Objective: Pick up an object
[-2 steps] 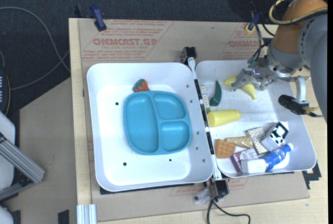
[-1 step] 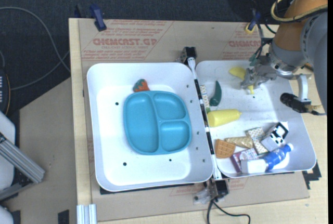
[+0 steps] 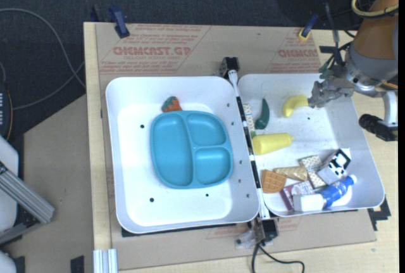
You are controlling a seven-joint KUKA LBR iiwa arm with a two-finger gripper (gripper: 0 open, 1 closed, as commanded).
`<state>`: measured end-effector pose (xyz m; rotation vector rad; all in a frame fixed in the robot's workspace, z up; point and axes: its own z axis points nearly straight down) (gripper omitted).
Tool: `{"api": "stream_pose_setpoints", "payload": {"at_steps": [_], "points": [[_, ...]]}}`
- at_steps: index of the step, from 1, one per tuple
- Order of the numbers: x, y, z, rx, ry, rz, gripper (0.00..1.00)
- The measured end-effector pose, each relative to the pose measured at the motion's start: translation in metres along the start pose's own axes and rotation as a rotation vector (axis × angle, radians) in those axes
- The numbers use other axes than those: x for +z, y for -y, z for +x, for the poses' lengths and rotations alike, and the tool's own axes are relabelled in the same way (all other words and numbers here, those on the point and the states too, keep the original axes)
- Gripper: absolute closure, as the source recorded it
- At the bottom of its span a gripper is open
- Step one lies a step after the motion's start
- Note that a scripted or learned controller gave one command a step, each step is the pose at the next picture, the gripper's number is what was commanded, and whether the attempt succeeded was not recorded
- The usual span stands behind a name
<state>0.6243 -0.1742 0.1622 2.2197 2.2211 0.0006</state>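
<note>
Bins sit side by side on the tabletop (image 3: 158, 50), seen from the one overhead camera. The left bin (image 3: 126, 139) carries a blue divided plate (image 3: 190, 148) with a small orange-and-green toy (image 3: 171, 103) at its far edge. The right bin (image 3: 364, 158) holds the clutter: a yellow banana-like piece (image 3: 293, 104) near the far edge, a green item (image 3: 262, 113), a yellow block (image 3: 273, 142), and packets and a blue bottle (image 3: 332, 192) crowding the near corner. The end effector (image 3: 318, 95) hovers just beside the banana piece; whether it is open or closed I cannot tell. A clean pick likely means centring over that isolated piece and descending straight, keeping away from the bin wall.
</note>
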Motion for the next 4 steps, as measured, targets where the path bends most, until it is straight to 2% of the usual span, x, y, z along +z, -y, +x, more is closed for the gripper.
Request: {"api": "stream_pose_setpoints", "payload": {"at_steps": [1, 2, 3, 4], "points": [[-0.046, -0.03, 0.024, -0.001, 0.001, -0.003, 1.0], [-0.045, -0.029, 0.023, 0.0, 0.001, -0.001, 0.0], [0.079, -0.021, 0.009, 0.001, -0.001, 0.004, 0.0], [0.068, -0.021, 0.009, 0.001, -0.002, 0.004, 1.0]]}}
